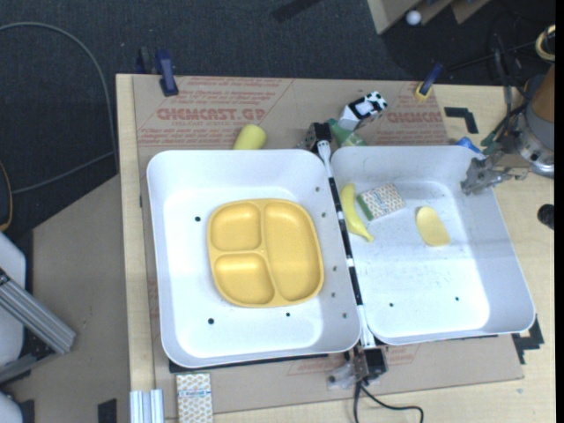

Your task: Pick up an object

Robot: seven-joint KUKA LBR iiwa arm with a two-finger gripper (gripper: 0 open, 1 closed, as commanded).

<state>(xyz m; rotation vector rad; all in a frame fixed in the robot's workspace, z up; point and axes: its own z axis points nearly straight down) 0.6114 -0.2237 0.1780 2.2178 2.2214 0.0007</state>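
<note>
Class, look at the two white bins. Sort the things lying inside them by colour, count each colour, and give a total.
Yellow: 3, namely the divided plate in the left bin, and the banana and the small oval piece in the right bin.
Patterned white and green: 1, the small packet.
Total: 4

Dark carpet floor point(79, 113) surrounds a tan wooden bench point(132, 148); a cable point(84, 47) loops left

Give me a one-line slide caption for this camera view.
Gripper at the right bin's far right edge; banana, small box, yellow piece inside; yellow divided plate in left bin.
</note>
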